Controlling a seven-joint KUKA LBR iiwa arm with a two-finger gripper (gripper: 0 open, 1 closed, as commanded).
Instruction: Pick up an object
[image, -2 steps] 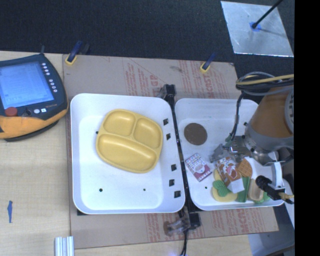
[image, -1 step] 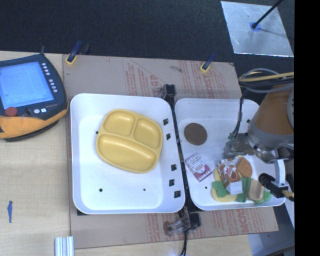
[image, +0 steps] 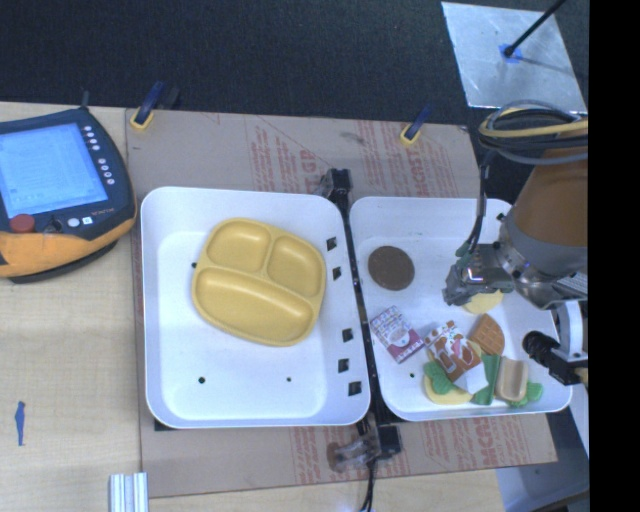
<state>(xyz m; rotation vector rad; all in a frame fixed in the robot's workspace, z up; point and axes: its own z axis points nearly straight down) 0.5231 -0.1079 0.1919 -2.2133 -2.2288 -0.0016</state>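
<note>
The heap of toy food (image: 470, 365) fills the right bin's (image: 420, 215) near corner, and the gripper (image: 470, 283) is low over a pale yellow piece (image: 487, 301), seemingly closing in, needing a clean pinch next.

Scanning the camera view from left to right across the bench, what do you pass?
Orange-backed control pendant with a lit screen → yellow divided plastic plate in the left white bin → round brown disc in the right white bin → gripper over a pale yellow piece.
</note>
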